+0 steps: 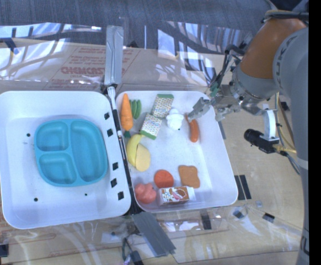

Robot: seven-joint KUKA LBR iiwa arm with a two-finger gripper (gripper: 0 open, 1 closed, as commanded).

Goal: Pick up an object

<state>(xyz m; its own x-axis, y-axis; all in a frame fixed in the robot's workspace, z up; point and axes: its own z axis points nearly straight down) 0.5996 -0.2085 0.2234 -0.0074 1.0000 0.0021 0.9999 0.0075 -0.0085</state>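
Observation:
The right bin holds toy food: a carrot, a green pod, two green-and-white cartons, a white piece, a sausage, a banana, a yellow slice, a tomato, a toast piece, a red fruit and a small printed box. My gripper hangs over the bin's far right part, just above the sausage and right of the white piece. Nothing shows between its fingers.
The left bin holds a blue divided tray. A hinged divider runs between the bins. Cardboard and clear plastic lie behind the bins. My arm comes in from the upper right, over the bench's right side.

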